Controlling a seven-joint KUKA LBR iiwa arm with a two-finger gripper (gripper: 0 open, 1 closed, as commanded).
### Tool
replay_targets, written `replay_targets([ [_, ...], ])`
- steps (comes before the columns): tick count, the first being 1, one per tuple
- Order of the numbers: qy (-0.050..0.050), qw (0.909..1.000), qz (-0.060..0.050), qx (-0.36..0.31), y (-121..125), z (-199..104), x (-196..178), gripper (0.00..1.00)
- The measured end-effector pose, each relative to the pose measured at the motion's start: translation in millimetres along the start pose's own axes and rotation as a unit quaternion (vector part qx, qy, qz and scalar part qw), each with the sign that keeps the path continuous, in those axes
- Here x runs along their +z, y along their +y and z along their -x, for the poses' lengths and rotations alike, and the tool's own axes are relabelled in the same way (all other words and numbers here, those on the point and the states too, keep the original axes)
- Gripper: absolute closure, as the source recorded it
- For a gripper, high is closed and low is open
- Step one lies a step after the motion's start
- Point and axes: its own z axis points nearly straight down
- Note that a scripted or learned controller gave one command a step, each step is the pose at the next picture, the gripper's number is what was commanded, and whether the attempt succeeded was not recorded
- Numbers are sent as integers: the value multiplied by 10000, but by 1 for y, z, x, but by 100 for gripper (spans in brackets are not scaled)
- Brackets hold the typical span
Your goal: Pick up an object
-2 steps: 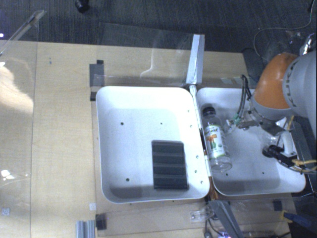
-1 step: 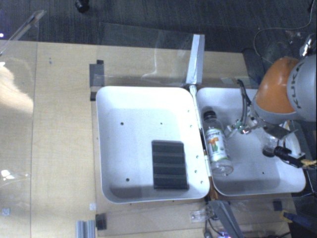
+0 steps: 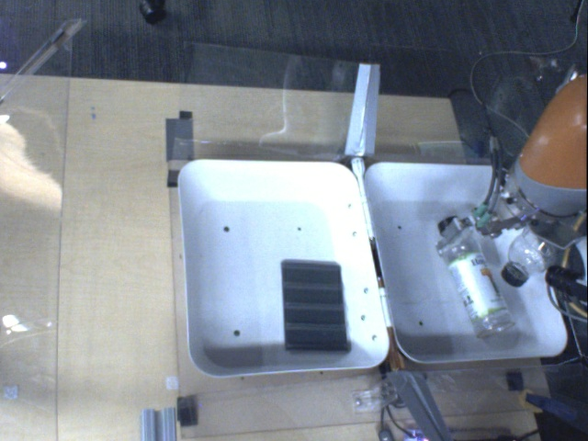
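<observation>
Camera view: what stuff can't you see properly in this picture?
- Gripper: the arm's own orange band and wrist sit above it, so its state is unclear.
- Clear bottle: its label is too small to read, and its top end is mixed up with the gripper parts.
- Arm: cut off by the right edge.
- Black ridged block in the left bin: too dark to tell what it is.
</observation>
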Motion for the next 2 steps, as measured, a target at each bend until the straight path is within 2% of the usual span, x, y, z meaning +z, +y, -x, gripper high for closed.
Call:
replay_targets([
  [1,4,9996,-4,-298,49,3,-20,0],
  [2,-3,9994,-2,-360,24,57,-27,0],
])
